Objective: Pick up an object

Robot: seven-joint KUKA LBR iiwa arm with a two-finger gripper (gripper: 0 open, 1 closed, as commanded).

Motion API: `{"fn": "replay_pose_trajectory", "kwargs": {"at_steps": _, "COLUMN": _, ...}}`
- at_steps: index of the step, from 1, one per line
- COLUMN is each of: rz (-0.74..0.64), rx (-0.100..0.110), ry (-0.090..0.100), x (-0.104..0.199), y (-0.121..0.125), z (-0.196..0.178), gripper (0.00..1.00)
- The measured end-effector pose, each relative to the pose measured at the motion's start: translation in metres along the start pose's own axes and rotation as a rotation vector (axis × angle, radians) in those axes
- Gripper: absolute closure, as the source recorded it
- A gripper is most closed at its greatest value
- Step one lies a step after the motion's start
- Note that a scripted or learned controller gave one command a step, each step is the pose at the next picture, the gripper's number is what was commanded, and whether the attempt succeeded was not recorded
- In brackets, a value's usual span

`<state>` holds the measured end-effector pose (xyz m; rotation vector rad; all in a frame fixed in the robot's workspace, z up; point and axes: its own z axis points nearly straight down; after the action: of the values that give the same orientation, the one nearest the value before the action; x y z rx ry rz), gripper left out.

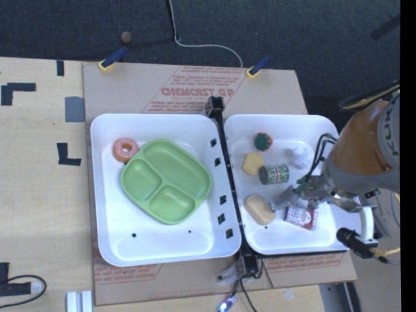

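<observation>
The right bin (325, 239) holds several small objects. A dark green and red ball (262, 141) lies at the back, with a yellow lump (253, 164) and a green can (274, 173) on its side just in front. A tan bun-like piece (259, 208) and a red and white packet (301, 217) lie near the front. A pale clear item (299, 153) sits at the back right. My gripper (288, 197) hangs low in this bin, between the can and the packet, just right of the tan piece. I see nothing held in it.
The left bin (107, 174) holds a green divided plate (166, 181) and a pink-iced donut (125, 149) at its back left. A black divider (224, 174) runs between the bins. The arm's orange band (361, 145) overhangs the right bin's right wall.
</observation>
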<state>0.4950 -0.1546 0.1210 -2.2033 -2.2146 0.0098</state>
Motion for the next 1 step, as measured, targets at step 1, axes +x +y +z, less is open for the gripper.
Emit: {"fn": "replay_pose_trajectory", "kwargs": {"at_steps": 1, "rz": -0.003, "rx": -0.017, "ry": -0.007, "x": 0.0544, "y": 0.066, "z": 0.0382, "gripper": 0.0}}
